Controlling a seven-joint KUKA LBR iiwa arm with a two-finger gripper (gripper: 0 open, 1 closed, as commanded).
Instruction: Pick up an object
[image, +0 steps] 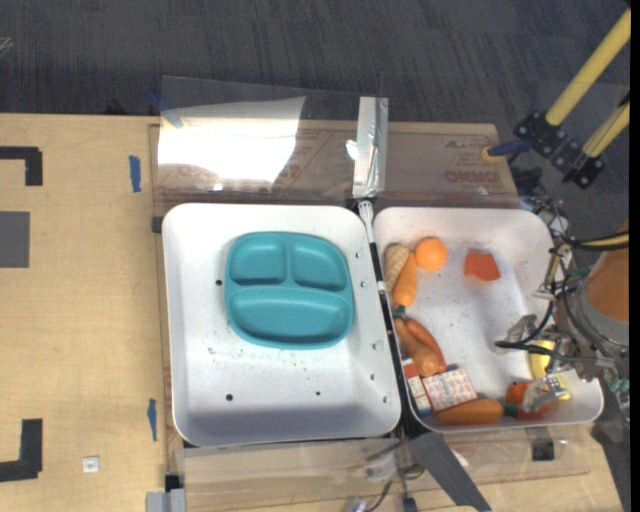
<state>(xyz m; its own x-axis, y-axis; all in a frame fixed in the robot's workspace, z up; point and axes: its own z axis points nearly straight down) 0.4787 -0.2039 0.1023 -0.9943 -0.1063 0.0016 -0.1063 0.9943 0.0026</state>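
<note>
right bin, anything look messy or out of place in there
Nothing spilled or broken. The right bin looks cluttered: carrots, an orange ball and a small box are heaped along its left and front walls, while a red block sits alone. The teal tray lies flat in the left bin.

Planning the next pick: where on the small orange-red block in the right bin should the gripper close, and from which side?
Probably straight down from above, closing across the flat sides of the orange-red block. It lies alone on the floor of the right bin, apart from the orange ball, so there looks to be room on either side.
</note>
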